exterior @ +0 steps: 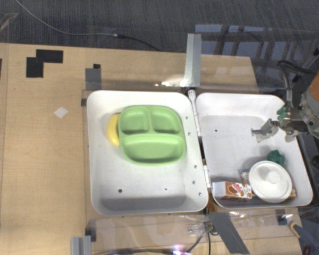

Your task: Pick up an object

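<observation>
While poised over the right bin [223,110] on the pale wooden counter [37,158]: claw [263,132], spread uncertain; dark carpet [122,7] beyond.

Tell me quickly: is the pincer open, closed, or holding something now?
Pincer: cannot be told from this view; it hangs above the right bin.

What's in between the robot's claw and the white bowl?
In the camera view, a small dark green object lies between the gripper and the white bowl, a bit toward the right. Around it is bare white floor of the right bin.
</observation>
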Available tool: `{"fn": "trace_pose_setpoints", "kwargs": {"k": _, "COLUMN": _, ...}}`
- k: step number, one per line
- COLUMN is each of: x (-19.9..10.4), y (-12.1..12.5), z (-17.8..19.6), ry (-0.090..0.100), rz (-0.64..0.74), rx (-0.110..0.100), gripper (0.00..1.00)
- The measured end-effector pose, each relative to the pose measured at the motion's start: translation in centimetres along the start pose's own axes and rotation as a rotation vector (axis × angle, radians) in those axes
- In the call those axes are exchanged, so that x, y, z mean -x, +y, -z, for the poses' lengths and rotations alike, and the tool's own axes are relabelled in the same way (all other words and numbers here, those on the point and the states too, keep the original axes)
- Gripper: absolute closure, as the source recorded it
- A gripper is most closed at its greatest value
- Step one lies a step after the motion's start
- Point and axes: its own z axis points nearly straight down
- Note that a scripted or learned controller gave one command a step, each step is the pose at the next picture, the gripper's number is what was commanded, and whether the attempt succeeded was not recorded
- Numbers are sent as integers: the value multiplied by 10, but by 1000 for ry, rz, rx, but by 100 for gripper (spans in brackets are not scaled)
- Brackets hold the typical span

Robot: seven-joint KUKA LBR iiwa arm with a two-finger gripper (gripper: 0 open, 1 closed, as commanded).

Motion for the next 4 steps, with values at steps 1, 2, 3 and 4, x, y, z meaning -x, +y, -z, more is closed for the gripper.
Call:
{"fn": "trace_pose_setpoints", "kwargs": {"k": 1, "x": 50, "y": -9, "z": -72, "ry": 0, "rz": -146, "rx": -2, "gripper": 0}}
{"fn": "trace_pose_setpoints", "kwargs": {"k": 2, "x": 48, "y": -9, "z": -148, "ry": -1, "rz": -142, "rx": 1, "gripper": 0}}
{"fn": "trace_pose_setpoints", "kwargs": {"k": 3, "x": 44, "y": 35, "z": -122, "ry": 0, "rz": -51, "rx": 1, "gripper": 0}}
{"fn": "trace_pose_setpoints", "kwargs": {"k": 4, "x": 51, "y": 18, "z": -149, "ry": -1, "rz": -29, "rx": 5, "gripper": 0}}
